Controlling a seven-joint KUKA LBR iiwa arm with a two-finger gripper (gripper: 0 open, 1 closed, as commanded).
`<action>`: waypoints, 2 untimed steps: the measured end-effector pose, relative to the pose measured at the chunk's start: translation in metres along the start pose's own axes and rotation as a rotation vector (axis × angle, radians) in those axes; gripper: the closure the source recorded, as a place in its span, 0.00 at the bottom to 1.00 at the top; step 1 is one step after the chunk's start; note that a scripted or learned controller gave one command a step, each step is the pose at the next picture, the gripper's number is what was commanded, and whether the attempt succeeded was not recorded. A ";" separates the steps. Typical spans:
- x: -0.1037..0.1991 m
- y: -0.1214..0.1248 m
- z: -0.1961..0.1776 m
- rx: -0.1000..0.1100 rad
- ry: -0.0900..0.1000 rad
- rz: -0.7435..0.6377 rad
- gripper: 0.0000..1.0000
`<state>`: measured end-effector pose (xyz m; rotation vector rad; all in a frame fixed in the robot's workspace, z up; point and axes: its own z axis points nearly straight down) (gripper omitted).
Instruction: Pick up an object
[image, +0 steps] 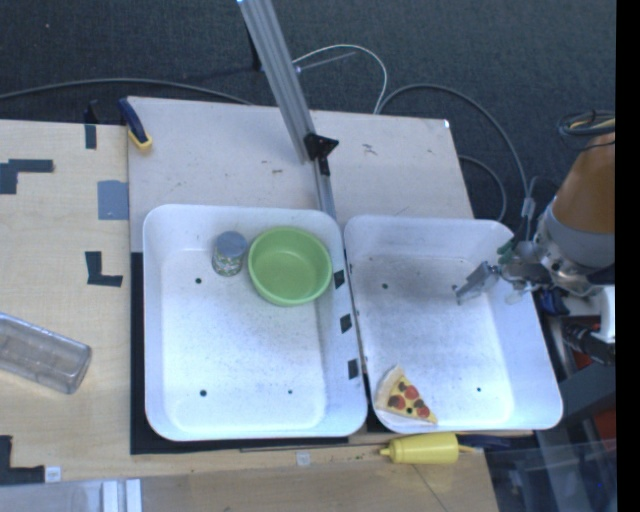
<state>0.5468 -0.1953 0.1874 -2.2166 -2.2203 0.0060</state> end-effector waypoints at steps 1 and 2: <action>0.007 -0.009 0.058 0.003 0.002 0.000 0.00; 0.008 -0.008 0.099 -0.006 -0.003 0.000 0.00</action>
